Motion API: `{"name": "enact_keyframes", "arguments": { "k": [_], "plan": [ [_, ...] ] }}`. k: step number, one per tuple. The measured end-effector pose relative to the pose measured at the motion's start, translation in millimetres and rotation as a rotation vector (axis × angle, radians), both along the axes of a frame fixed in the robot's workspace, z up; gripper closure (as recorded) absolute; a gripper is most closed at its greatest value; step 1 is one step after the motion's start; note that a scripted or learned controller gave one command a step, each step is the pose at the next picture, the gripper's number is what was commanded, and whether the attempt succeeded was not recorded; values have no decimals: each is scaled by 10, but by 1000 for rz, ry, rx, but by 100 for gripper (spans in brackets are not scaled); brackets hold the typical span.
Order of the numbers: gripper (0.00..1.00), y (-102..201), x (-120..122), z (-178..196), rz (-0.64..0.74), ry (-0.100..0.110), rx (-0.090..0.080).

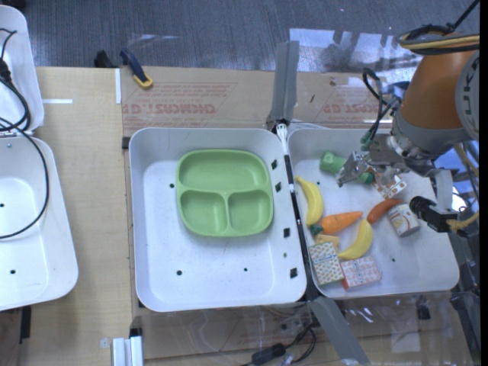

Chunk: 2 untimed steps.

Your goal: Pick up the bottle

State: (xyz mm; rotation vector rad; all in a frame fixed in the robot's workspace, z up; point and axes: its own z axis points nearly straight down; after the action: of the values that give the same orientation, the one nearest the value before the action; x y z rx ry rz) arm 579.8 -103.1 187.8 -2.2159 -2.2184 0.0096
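Pale bench wood carries two white bins, and the right bin (427, 280) is the landmark. The bottle (331, 161), small and green, lies in that bin's far left corner. Its long axis seems to run across the view, though it is too small to be sure. The gripper (355, 172) hangs over the bin's far half, just beside the bottle on the arm's side and seemingly not around it. Whether it is open or closed I cannot tell. The coming move probably needs a short shift toward the bin's left wall.
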Motion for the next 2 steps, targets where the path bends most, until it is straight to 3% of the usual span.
{"name": "enact_keyframes", "arguments": {
  "k": [1,2],
  "plan": [
    [0,-50,478,-992,-7,-5,-1],
    [0,72,793,-780,-58,-5,-1]
  ]
}}
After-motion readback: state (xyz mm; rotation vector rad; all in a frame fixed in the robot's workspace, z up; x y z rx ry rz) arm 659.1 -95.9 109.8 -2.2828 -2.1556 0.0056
